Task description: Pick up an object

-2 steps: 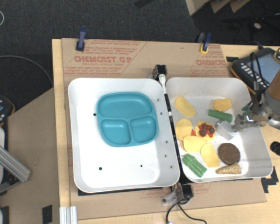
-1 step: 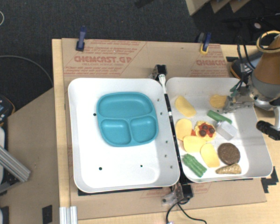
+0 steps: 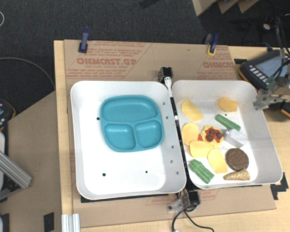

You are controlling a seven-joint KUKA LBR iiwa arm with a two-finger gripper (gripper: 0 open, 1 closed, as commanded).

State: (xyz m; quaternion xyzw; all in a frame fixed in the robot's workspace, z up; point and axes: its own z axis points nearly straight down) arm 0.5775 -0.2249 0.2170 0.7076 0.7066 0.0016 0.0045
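The right bin [image 3: 270, 144] holds several toy food pieces. Among them are a yellow oval [image 3: 191, 110], a small orange-yellow piece [image 3: 227, 104], a green stick [image 3: 227, 122], a red berry cluster [image 3: 212, 135], a pale grey block [image 3: 235, 139] and a brown round disc [image 3: 237, 159]. There are also a ridged green piece [image 3: 201, 170] and a tan crust [image 3: 237, 176]. My gripper [image 3: 269, 96] shows as grey metal at the far right, over the bin's upper right rim and clear of all the pieces.
The left bin [image 3: 87, 168] bears a blue three-compartment plate [image 3: 131, 123]. A black pendant with cables [image 3: 261, 69] lies on the bench behind the right bin. Two clamps [image 3: 83, 40] hold the cardboard at the back edge.
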